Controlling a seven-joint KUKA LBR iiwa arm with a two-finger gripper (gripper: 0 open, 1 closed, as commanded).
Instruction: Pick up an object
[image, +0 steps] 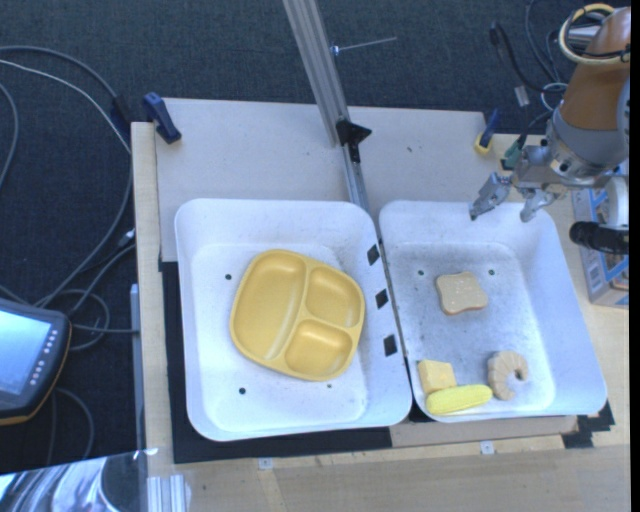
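Note:
My gripper (510, 203) hangs over the far rim of the right bin (565, 300), its two fingers spread apart with nothing between them. Inside that bin lie a slice of toast (461, 293) near the middle, a tan bitten doughnut piece (507, 374) at the front right, a yellow cheese block (435, 375) at the front left, and a yellow banana (459, 399) along the front wall. The toast is the closest item to the gripper, well below it in the view.
The left bin (200, 330) holds a yellow divided plate (297, 314). A metal pole (322, 70) rises between the bins at the back. Blue clamps (160, 115) sit on the bench's far corners. Cables run over the dark floor to the left.

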